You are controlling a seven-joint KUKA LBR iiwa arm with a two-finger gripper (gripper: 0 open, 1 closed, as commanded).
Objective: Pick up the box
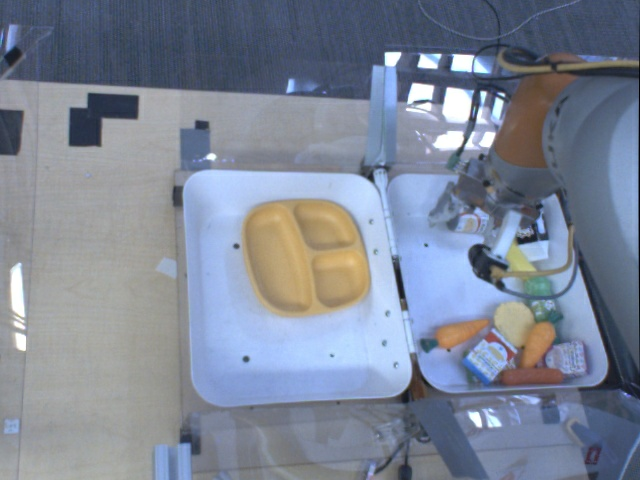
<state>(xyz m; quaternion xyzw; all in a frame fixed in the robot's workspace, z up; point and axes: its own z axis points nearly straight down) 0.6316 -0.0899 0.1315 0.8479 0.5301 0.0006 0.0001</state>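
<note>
The arm's two-finger pincer (478, 213) hangs low over the far part of the right shallow white plastic bin (440, 298), close to that bin's far rim. Whether it is wide or narrow cannot be told. A small pale object sits right at its tip, too blurred to identify or to say whether it is gripped.

The small red, white and blue carton box (488, 357) lies at the near end of the right bin, well apart from the pincer. It touches an orange plastic carrot (460, 335) on its left. A pale yellow round piece (514, 320) lies just beyond it, and a second carrot (537, 343) stands to its right. This near corner is crowded.

The middle of the right bin's floor is bare. The left shallow white bin (215, 358) holds a yellow divided plastic tray (305, 256), with open floor all round it. Pale wooden bench (90, 298) lies left.
</note>
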